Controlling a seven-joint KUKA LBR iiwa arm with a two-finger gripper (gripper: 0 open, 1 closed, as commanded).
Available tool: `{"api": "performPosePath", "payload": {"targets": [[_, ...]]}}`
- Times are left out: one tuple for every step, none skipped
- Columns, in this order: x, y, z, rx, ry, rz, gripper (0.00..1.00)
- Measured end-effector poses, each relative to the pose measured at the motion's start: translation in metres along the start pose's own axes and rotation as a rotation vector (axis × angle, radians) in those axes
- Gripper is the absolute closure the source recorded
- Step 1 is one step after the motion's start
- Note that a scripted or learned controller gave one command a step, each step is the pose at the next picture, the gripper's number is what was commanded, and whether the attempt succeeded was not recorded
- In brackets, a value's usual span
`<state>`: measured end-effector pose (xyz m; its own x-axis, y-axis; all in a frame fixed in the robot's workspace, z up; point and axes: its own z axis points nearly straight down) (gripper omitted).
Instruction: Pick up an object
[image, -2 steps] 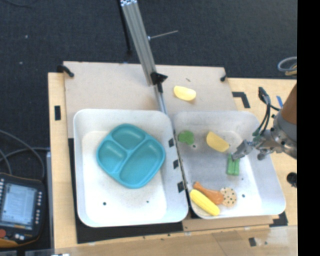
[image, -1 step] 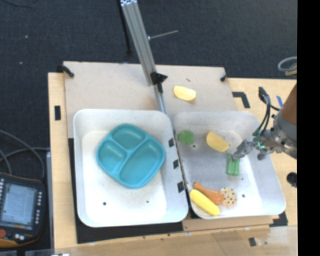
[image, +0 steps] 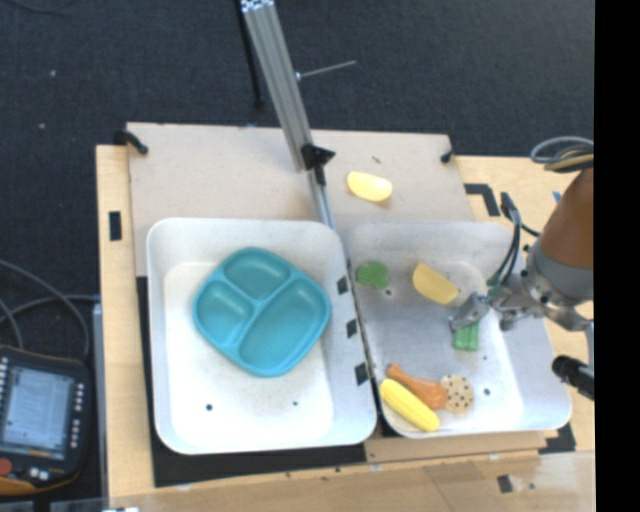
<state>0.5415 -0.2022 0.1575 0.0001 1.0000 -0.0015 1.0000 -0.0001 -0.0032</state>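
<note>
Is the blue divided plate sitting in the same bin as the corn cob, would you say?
No, the blue divided plate lies in the left bin, while the corn cob lies in the right bin.

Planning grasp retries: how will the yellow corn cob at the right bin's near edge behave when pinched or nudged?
The corn cob looks rounded and elongated, so it may roll if nudged sideways. It seems like a moulded toy, probably stiff and light. It lies against the carrot, which may shift with it.

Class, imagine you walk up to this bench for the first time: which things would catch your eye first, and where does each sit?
First comes the turquoise divided plate, filling the middle of the left bin. Next, the bright toy foods in the right bin: a yellow corn cob and an orange carrot at its near edge. A yellow piece lies outside on the board behind the bins.
</note>
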Motion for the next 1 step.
{"api": "performPosePath", "payload": {"targets": [[-0.0009, -0.0010, 0.0528, 0.001, 0.000, 0.001, 0.00]]}}
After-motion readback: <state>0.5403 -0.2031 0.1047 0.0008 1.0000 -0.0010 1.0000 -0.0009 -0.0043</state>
